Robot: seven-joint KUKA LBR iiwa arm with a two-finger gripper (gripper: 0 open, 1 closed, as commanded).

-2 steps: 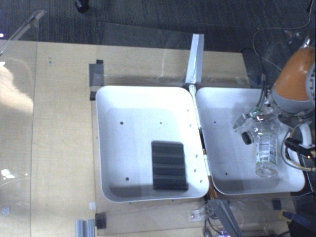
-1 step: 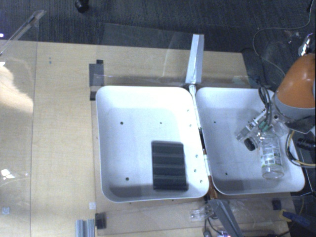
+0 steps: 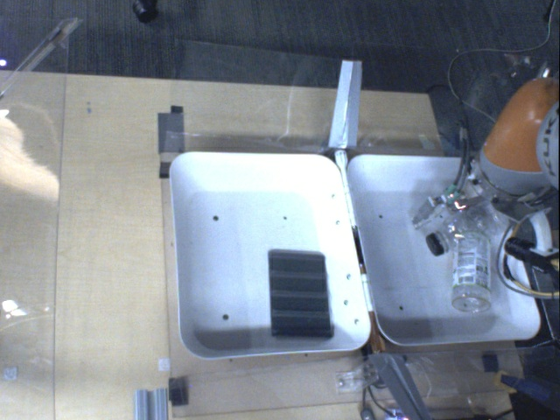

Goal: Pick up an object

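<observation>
Overhead view of a wooden bench (image 3: pixel 105 261) with two white bins. In the right bin (image 3: pixel 394 234) lies a clear plastic bottle (image 3: pixel 471 265), on its side, near the far-right wall. The arm's tool (image 3: pixel 446 217) sits just beside the bottle's upper end — whether spread or pressed together cannot be told. The bottle looks light, smooth and easily dented — best gripped across its body. A black ridged block (image 3: pixel 299 293) lies in the left bin (image 3: pixel 227 191).

Light wood bench (image 3: pixel 96 261), dark carpet floor (image 3: pixel 262 7), clear panel at left (image 3: pixel 35 51)
</observation>
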